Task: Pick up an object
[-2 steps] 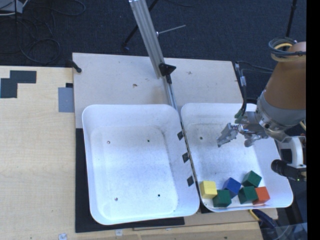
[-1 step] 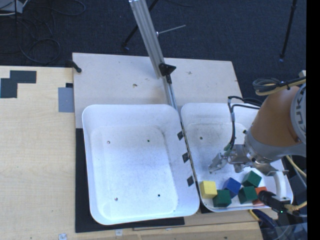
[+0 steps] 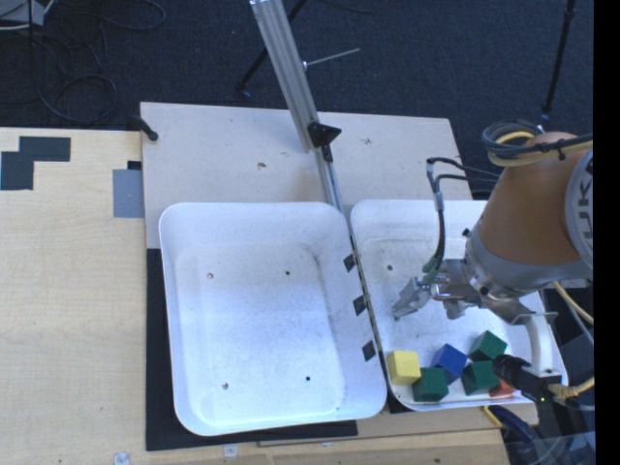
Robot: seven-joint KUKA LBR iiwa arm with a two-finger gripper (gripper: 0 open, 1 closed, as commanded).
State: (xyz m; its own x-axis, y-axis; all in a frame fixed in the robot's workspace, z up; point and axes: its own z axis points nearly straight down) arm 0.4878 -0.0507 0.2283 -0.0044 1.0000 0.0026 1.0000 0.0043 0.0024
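Yellow block (image 3: 404, 365) lies below the tool (image 3: 408, 300) in right bin (image 3: 387, 226).

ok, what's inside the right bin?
The right bin holds a yellow block, a blue block and green blocks near its front edge. The arm covers the bin's right part, so anything there is hidden.

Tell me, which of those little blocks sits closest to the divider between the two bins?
The yellow block, at the left end of the cluster; the blue and green ones lie further right.
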